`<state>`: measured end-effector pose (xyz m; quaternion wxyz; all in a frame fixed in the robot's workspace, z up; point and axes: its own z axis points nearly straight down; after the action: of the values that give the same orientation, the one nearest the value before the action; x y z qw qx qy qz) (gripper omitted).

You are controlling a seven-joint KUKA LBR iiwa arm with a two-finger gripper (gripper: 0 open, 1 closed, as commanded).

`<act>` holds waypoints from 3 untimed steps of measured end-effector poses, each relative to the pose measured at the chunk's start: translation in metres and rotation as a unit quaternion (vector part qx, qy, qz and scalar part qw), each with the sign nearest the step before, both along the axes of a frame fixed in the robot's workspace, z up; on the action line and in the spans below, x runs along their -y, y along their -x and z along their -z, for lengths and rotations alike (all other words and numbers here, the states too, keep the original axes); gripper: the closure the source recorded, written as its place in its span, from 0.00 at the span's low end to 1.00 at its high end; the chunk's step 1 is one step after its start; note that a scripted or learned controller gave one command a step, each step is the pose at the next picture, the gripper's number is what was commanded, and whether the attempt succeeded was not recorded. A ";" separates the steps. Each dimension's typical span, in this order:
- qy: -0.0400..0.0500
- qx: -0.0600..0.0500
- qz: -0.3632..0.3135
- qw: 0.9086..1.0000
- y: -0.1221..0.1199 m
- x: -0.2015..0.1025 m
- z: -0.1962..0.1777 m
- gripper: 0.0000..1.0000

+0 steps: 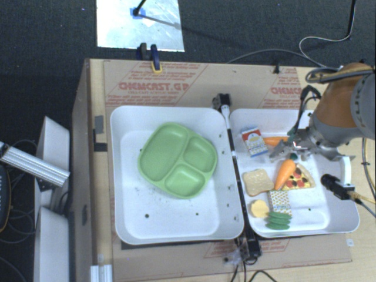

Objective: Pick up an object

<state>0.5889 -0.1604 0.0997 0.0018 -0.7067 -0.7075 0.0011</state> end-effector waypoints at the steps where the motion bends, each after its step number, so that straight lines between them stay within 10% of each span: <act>1: 0.001 0.003 -0.002 1.000 -0.032 -0.012 0.015 0.00; 2: 0.001 0.004 -0.002 1.000 -0.033 -0.012 0.004 1.00; 3: 0.001 0.004 -0.002 1.000 -0.033 -0.012 0.004 0.00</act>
<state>0.6218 -0.1485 0.0955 -0.0019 -0.7052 -0.7090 -0.0012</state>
